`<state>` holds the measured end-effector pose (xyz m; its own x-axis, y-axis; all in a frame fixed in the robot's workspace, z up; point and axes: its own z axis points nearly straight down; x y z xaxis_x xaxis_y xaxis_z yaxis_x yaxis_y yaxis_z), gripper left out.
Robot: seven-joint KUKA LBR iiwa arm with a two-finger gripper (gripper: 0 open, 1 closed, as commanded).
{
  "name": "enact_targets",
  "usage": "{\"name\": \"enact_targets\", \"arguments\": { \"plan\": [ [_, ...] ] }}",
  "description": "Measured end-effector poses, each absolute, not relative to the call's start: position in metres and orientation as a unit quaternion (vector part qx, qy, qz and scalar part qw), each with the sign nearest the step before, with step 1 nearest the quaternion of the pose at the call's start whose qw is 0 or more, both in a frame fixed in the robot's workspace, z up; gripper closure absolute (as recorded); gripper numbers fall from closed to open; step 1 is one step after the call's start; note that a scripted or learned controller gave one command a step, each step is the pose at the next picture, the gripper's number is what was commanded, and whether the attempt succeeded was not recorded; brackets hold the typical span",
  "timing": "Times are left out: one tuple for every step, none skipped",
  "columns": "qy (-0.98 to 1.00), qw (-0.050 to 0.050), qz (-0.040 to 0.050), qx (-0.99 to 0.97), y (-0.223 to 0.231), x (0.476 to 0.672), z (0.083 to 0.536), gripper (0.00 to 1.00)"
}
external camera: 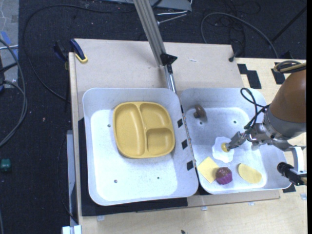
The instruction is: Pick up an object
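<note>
Because the toy foods lie clustered toward the near edge of the right bin [253, 112], I hang my gripper [233, 143] low over the fried egg [224, 150] there, though I cannot tell whether it is open or closed.

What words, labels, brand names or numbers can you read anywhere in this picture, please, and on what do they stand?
None: no legible text stands on the yellow plate, either white bin, the food items or the arm. The black tape marks on the bench are plain, without lettering.
</note>
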<state>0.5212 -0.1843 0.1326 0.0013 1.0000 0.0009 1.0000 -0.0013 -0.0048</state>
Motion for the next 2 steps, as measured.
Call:
{"name": "enact_targets", "arguments": {
  "plan": [
    [-0.707, 0.0, 0.0001, -0.707, -0.184, 0.523, 0.146, 1.0],
    [-0.708, -0.003, -0.001, -0.706, -0.191, 0.528, 0.206, 1.0]
  ]
}}
